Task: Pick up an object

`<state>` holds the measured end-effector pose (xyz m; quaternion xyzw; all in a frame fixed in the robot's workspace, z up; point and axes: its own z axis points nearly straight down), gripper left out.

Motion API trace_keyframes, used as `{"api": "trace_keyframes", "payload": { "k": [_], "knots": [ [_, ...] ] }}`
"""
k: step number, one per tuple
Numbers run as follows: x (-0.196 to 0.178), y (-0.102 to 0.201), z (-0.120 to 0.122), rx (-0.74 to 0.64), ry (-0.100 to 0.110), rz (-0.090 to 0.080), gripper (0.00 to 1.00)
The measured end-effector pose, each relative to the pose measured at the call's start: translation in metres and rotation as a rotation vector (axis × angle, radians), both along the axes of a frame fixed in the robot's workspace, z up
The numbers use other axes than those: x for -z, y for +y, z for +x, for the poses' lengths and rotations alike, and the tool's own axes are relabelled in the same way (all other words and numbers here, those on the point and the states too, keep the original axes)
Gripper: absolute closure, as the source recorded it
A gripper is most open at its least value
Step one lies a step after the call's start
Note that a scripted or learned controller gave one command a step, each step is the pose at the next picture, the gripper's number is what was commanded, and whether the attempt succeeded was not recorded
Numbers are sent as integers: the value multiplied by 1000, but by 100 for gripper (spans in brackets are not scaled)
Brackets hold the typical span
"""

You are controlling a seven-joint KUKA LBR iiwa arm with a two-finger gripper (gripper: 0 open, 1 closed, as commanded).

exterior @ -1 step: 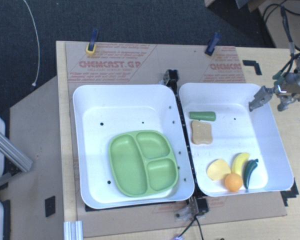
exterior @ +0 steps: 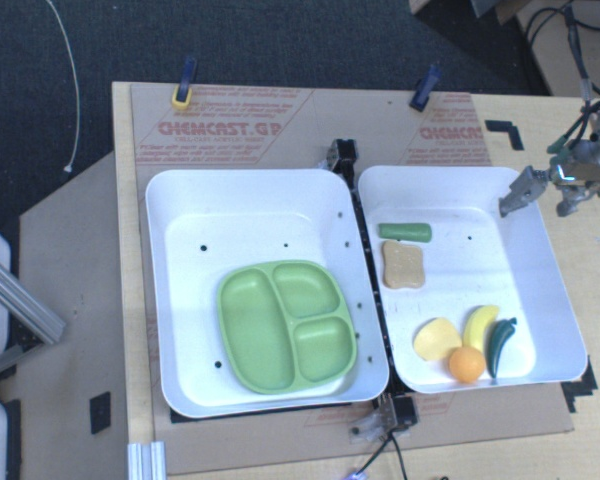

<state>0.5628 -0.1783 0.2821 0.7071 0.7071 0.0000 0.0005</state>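
Tool [exterior: 536, 186] at right edge of frame, over upper right rim of the right bin [exterior: 540, 268]; arm behind it cut off by the frame edge. Fingers small and blurred: cannot tell how far open, nothing seen between them.

Right bin holds six food pieces. Green bar [exterior: 405, 232] near upper left; tan bread slice [exterior: 403, 265] just below it. Lower part: pale yellow piece [exterior: 436, 339], orange [exterior: 467, 365] touching it, banana [exterior: 480, 325] and dark green pepper [exterior: 501, 343] side by side at right.

Left bin [exterior: 180, 268] holds a green divided plate [exterior: 286, 324], three sections, lying flat in lower half.

Both bins sit on a brown-board worktop [exterior: 130, 218]; printed lettering partly hidden under the bins
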Motion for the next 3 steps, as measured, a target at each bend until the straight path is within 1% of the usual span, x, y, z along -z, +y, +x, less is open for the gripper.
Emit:
{"api": "trace_keyframes", "payload": {
  "k": [1,2,3],
  "knots": [
    [43,-1,2,0,7,2,0],
    [99,-5,8,0,3,1,0],
    [151,-14,3,1,8,2,0]
  ]
}}
